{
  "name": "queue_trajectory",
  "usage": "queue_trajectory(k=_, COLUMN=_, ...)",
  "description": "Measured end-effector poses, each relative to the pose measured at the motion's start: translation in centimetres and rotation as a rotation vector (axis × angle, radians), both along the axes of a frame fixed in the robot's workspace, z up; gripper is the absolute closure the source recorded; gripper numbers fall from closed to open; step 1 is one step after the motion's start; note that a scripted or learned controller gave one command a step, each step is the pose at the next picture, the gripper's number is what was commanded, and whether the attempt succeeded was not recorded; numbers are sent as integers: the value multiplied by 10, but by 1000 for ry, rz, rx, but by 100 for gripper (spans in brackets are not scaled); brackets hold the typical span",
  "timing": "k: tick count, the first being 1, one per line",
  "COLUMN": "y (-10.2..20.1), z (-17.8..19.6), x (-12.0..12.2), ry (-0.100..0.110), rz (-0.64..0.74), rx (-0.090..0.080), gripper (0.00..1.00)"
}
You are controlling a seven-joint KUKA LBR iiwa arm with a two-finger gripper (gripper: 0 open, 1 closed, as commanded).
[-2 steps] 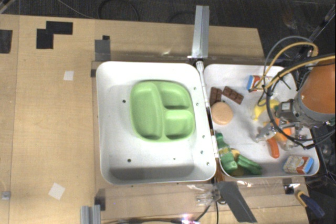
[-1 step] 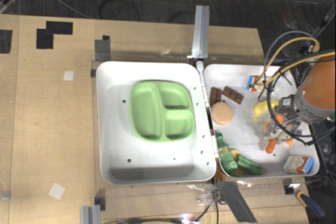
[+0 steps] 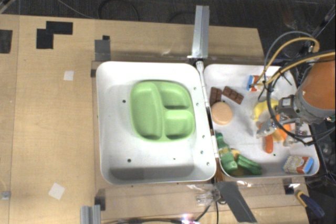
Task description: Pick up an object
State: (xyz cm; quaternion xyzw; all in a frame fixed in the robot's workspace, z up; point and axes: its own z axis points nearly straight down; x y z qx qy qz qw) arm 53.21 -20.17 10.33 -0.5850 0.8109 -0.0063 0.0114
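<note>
My gripper (image 3: pixel 270 128) hangs low over the right part of the right bin (image 3: pixel 239 73), under the arm's orange band (image 3: pixel 320 86). It sits just above a small orange carrot-like piece (image 3: pixel 269 145) and just below a yellow toy (image 3: pixel 261 109). Cables and the wrist hide the gripper's tips. Further left in that bin lie two brown chocolate pieces (image 3: pixel 227 94), a round tan bun (image 3: pixel 221 113) and several green toys (image 3: pixel 237 161). A small blue and orange item (image 3: pixel 253 83) lies near the bin's back wall.
A white, orange and blue box (image 3: pixel 300 164) lies in the right bin's near right corner. The left bin (image 3: pixel 113 160) holds a green divided plate (image 3: pixel 160 110). A metal post (image 3: pixel 201 34) stands behind the wall between the bins.
</note>
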Motion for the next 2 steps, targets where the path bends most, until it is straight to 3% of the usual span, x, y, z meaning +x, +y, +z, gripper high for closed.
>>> queue_trajectory(k=1, y=-3, z=-13, x=-22, ry=6, rz=-30, rx=-4, gripper=0)
queue_trajectory(k=2, y=25, z=-12, x=-25, ry=7, rz=-198, rx=-5, gripper=0)
